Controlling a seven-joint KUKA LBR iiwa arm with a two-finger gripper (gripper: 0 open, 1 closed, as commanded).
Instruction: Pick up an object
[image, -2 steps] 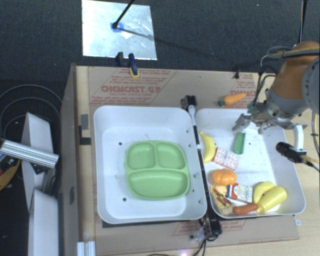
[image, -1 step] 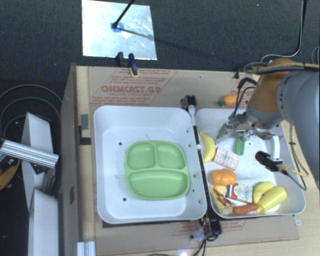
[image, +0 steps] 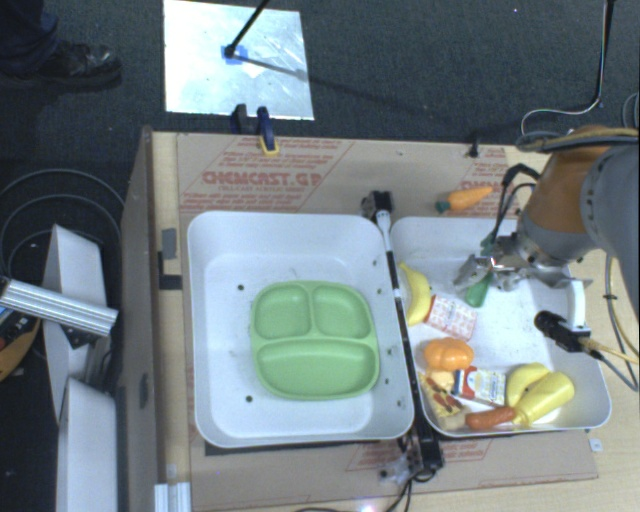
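The gripper (image: 487, 272) is down in the right bin (image: 600, 400), its fingers narrow around a small green object (image: 478, 291) — gripped, I'd say, but not yet lifted clear of the other toys.

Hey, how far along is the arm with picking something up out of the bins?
Done: the gripper has reached the right bin and sits low by a small green object. In hand: nothing I can confirm; whether it grips that object is unclear. Left: a visible grasp and a lift. The yellow pieces, orange piece and the rest lie in that bin, and the green tray sits in the left bin.
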